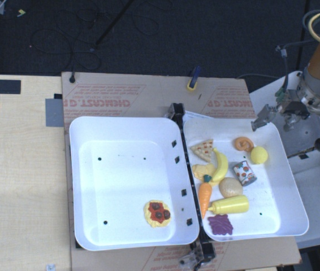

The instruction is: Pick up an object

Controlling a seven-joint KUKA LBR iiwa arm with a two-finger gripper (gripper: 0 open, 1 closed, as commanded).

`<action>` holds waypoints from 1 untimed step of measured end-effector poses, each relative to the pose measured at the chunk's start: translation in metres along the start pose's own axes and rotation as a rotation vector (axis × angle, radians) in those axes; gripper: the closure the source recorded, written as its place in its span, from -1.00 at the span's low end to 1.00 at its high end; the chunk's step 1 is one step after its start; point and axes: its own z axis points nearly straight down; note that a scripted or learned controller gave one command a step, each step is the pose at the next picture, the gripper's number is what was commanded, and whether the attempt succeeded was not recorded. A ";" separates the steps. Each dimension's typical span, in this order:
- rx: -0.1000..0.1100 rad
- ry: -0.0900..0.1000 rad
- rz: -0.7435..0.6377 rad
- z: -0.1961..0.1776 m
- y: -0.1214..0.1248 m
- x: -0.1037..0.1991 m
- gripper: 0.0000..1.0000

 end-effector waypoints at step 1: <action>0.014 0.005 0.002 0.086 -0.070 0.025 -1.00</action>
